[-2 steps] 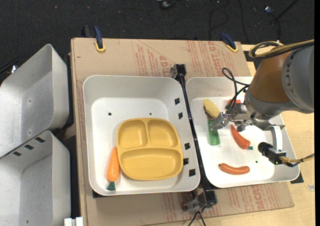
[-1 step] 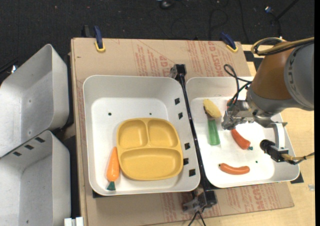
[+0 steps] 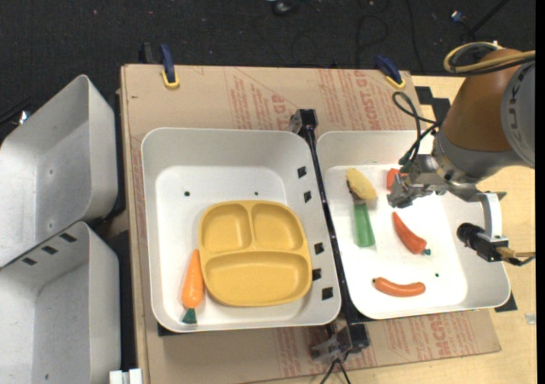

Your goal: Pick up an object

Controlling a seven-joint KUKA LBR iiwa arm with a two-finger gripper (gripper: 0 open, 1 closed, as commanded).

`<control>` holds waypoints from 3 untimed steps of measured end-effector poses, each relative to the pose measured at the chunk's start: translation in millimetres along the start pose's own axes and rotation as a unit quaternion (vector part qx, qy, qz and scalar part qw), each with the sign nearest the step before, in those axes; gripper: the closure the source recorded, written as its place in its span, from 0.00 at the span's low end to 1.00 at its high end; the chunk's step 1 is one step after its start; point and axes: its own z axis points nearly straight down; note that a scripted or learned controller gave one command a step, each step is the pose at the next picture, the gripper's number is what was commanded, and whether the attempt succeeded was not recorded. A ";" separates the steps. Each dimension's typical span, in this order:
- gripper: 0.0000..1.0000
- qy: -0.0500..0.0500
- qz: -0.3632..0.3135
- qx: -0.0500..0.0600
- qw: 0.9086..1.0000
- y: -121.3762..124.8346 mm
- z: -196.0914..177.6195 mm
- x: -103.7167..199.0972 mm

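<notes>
A wooden bench (image 3: 255,93) seen from above at a slant, on a dark floor. It bears two shallow white bins side by side, touching along a black divider in the middle.

The left bin (image 3: 170,161) holds a yellow divided tray (image 3: 254,253) with three compartments: two small ones toward the far side and one long one toward the near side. An orange toy carrot (image 3: 192,282) with a green stub lies just beside the tray's left edge, its tip pointing away from the camera.

The right bin (image 3: 460,289) holds several toy foods. A yellow corn cob (image 3: 361,184) lies near the far left part of the bin. A green stick-shaped vegetable (image 3: 364,225) lies just below it, lengthwise, touching or nearly touching the corn. To the right, a red chili pepper (image 3: 409,233) lies at a slant near the bin's middle. Toward the near edge, an orange-red sausage-shaped piece (image 3: 399,287) lies crosswise, well apart from the others.

The grey arm (image 3: 494,118), with its orange band, reaches in from the right over the far right part of the right bin. The gripper (image 3: 407,189) hangs low between the corn and the chili, just above the chili's upper end. A small red-orange object (image 3: 392,178) shows right at the gripper's left side; what it is cannot be told. Whether the fingers are open or closed, or have hold of anything, cannot be told from this angle.

Two more white bins (image 3: 60,203) stand off the bench at the left.
</notes>
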 end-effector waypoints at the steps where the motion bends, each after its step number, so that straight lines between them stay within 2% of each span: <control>1: 1.00 0.000 -0.001 0.000 1.000 8.7 -46.7 -4.3; 2: 1.00 0.000 -0.001 -0.001 1.000 10.3 -100.2 -4.6; 3: 1.00 0.001 -0.003 0.003 1.000 7.6 -94.7 59.4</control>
